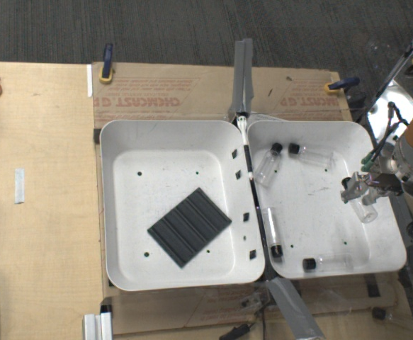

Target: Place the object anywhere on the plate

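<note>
A dark grey ridged plate lies at an angle on the floor of the left bin. Several clear vials with black caps lie in the right bin: one vial near the divider, another vial at the back, a third vial along the left wall, and one more vial at the front. My gripper hangs over the right side of that bin. A clear vial shows just below it, touching or very near it.
Both bins rest on a cardboard sheet held by a blue clamp and a second clamp. A grey metal bar runs toward the divider between the bins. The wooden bench lies to the left.
</note>
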You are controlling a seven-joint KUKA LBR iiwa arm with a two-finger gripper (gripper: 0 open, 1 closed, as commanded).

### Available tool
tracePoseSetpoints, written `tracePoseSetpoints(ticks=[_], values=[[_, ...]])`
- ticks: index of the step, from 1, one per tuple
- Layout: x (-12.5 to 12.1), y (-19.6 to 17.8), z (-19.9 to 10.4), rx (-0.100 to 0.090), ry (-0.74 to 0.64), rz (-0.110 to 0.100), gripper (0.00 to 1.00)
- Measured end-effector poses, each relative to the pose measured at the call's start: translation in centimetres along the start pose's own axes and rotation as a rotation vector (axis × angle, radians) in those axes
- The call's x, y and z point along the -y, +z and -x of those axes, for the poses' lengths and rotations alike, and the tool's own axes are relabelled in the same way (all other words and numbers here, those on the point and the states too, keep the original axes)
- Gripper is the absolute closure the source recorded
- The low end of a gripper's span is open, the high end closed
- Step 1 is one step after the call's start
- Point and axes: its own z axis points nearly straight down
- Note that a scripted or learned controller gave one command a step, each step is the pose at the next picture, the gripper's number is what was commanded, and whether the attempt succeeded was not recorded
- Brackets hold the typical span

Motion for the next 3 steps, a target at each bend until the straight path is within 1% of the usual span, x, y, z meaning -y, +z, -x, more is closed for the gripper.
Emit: tracePoseSetpoints(ticks=[1, 2, 3], values=[[0.1, 2.7, -8.3, 0.000, -0.103, -0.003, 1.00], [-3.3, 2.7, -16.4, 0.001, -0.282, -0.002, 1.00], [-5.6, 2.7, -23.8, 0.001, -0.501, -0.001, 1.00]])
